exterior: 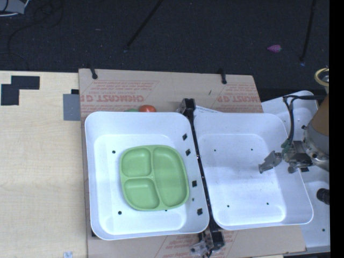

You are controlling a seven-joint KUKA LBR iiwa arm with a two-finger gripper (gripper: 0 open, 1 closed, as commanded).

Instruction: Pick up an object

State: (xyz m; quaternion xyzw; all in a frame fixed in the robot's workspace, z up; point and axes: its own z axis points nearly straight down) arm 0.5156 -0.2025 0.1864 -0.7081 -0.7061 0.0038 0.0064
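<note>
Tool: positioned over the right-hand portion of the right bin, entering from the right with the arm behind it. One grey finger projects leftward and down toward the bin floor; a second dark part sits just right of it. Nothing is seen between the fingers. How far they stand apart cannot be told at this resolution.

Right bin: white, shallow; its left wall touches the left bin along a dark centre seam fitted with small black clips.

Green plate: a divided plate with three compartments, lying flat on the floor of the left bin, well apart from the right bin and from the tool.

Small red-orange object: resting just outside the left bin's far rim, on the cardboard sheet beneath both bins, up and left of the right bin. Its identity cannot be told.

Table: light wood surface, far left of the right bin, beyond the left bin.
</note>
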